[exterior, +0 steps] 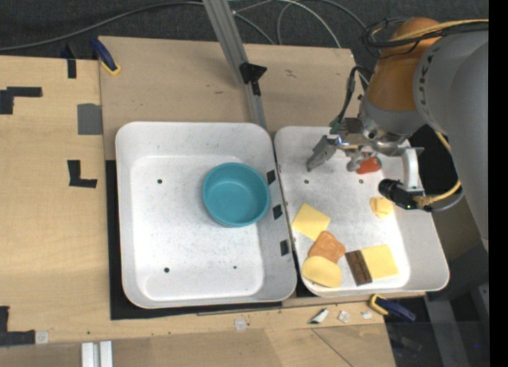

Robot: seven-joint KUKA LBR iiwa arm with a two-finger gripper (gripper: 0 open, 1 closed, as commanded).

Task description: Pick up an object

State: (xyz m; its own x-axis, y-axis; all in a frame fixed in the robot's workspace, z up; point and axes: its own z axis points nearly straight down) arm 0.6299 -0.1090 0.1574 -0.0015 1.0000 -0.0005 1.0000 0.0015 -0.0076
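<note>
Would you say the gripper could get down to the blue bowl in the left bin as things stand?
Probably yes. The blue bowl sits alone on the left bin floor with nothing over it. The gripper hangs above the right bin, so it must cross the shared rim.

In the right bin lie a yellow square block (pixel 310 221), an orange piece (pixel 327 245), a yellow rounded piece (pixel 321 272) and a yellow-and-brown block (pixel 371 264). A small yellow piece (pixel 382 207) lies near the right wall, and a small red object (pixel 368 166) lies farther back. A blue bowl (pixel 235 194) stands upright in the left bin.
</note>
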